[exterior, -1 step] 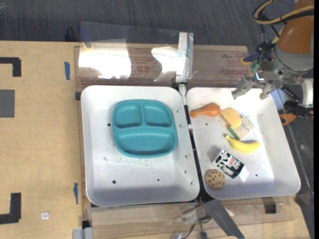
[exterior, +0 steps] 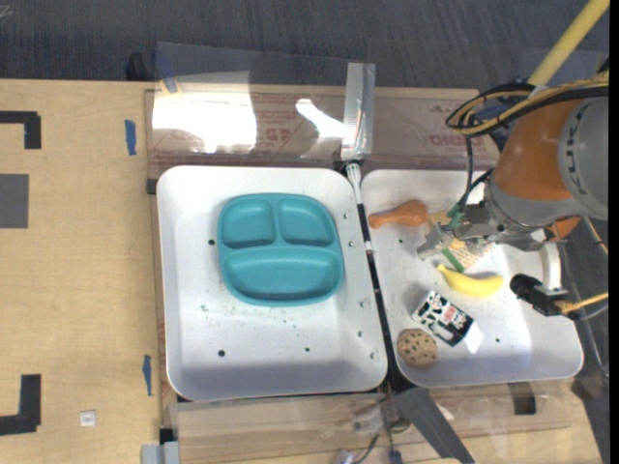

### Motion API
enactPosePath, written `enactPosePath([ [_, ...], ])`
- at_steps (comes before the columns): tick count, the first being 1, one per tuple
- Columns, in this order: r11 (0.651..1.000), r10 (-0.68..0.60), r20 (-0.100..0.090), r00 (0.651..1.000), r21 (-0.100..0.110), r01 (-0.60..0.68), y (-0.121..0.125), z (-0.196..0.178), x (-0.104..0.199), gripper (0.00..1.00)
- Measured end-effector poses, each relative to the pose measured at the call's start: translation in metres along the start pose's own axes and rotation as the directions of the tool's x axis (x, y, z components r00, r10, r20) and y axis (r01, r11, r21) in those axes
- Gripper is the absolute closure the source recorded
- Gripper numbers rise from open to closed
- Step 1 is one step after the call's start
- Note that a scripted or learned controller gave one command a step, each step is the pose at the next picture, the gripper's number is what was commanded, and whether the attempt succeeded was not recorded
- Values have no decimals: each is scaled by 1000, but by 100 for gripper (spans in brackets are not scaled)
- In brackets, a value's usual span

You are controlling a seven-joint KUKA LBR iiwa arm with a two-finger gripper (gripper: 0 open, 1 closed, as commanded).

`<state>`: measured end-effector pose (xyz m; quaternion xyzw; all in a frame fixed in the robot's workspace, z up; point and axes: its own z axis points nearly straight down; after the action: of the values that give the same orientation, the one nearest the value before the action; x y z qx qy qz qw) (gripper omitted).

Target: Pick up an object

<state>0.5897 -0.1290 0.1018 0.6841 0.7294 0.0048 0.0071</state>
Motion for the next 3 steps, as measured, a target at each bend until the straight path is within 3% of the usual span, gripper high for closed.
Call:
enactPosePath([
  [1, 955, -296, 4, 955, -4, 296, 4, 7, -36, 0],
  [2, 762, -647, -5, 762, 4, 647, 50, 14, -31, 0],
  [3, 642, -767, -11, 642, 3, 767, -21, 14, 13, 0],
])
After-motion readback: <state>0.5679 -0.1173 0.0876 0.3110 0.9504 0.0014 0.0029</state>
